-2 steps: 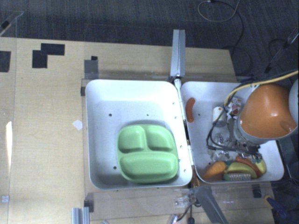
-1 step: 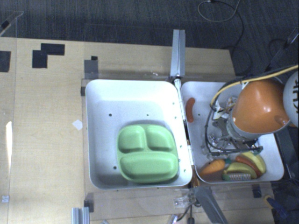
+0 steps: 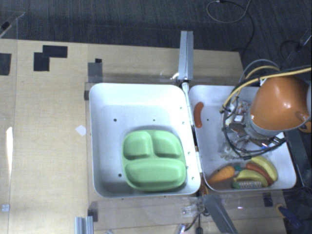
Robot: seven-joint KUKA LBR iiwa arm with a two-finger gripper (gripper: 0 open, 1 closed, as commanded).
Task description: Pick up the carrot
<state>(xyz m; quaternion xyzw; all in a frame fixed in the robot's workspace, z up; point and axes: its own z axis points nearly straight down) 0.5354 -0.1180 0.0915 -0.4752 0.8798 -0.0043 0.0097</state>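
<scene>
The orange carrot (image 3: pixel 222 174) lies in the right bin (image 3: pixel 210 130) near its front edge, its green top pointing right toward a pile of play food. My gripper (image 3: pixel 239 147) hangs over the right half of that bin, under the orange wrist band and a tangle of cables. It sits a little up and to the right of the carrot, apart from it. The wrist hides how the fingertips stand.
A banana (image 3: pixel 263 165), a red-and-yellow piece and a corn cob (image 3: pixel 249 184) lie just right of the carrot. A red sausage (image 3: pixel 198 115) rests by the right bin's left wall. The left bin (image 3: pixel 105 130) holds a green divided plate (image 3: pixel 153 159).
</scene>
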